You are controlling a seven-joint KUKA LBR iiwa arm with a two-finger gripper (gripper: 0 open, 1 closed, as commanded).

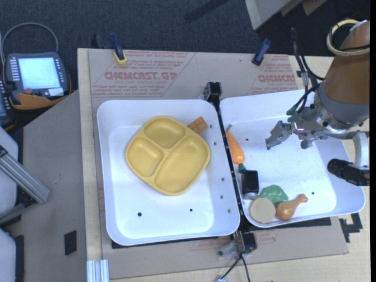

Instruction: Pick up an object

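Orange carrot lies near the tool; I cannot tell its state; it should descend squarely over 1 item.

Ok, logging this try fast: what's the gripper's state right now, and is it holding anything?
Two-finger gripper: above the bare floor of the right white bin, nothing seen between its fingers; open or shut cannot be told.

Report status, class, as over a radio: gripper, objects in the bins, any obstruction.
Gripper over right bin, holding nothing. Carrot, black block, drumstick along that bin's left and near edges, untouched. Yellow tray in left bin. Path unobstructed.
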